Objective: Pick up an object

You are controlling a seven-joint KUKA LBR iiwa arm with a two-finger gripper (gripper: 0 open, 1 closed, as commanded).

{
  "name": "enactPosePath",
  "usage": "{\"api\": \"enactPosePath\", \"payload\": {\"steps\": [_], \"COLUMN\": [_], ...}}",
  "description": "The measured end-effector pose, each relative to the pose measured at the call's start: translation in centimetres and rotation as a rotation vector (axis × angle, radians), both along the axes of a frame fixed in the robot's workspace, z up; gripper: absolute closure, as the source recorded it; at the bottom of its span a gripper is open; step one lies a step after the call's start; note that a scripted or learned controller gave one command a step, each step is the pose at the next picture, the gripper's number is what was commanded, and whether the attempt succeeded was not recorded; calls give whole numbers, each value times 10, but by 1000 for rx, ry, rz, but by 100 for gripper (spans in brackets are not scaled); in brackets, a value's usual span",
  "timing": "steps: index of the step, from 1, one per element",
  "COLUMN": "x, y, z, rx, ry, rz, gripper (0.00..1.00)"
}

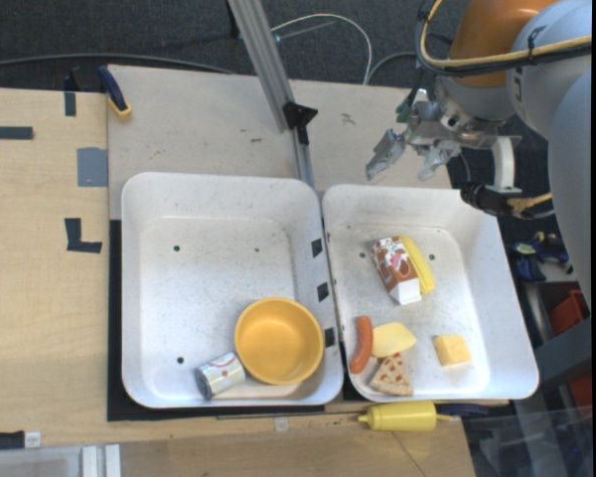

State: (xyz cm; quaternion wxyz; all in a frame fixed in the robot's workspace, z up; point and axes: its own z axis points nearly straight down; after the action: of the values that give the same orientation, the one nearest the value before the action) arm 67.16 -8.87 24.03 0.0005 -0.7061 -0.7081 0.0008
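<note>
Camera view looks down on two white bins side by side: the left bin (149, 266) and the right bin (497, 296), which meet along a shared rim at centre frame. At upper right the gripper (409, 159) hangs above the bench just beyond the right bin's far rim, its fingers spread apart with nothing between them, so no pick seems to have begun. Likely targets lie below it in the right bin: a small carton (394, 269) with a yellow banana-like piece (419, 266) touching its right side sits mid-bin, while a sausage (361, 344), a cheese wedge (393, 339), a pizza slice (392, 375) and a cheese cube (452, 350) cluster near the lower rim. The cube stands apart from its neighbours, leaving room for the fingers on every side; the wedge, sausage and slice crowd one another. In the left bin a yellow bowl (278, 341) and a tin can (220, 375) sit close against the lower rim, which would hamper a descent. A yellow bottle (402, 416) lies outside, below the bins.
</note>
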Motion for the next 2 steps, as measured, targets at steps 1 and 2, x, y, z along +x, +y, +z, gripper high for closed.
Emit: {"api": "enactPosePath", "payload": {"steps": [1,2], "x": [0,-7], "y": [0,0], "z": [0,-46], "rx": [0,-1], "ry": [0,4], "rz": [0,0], "gripper": [0,0]}}
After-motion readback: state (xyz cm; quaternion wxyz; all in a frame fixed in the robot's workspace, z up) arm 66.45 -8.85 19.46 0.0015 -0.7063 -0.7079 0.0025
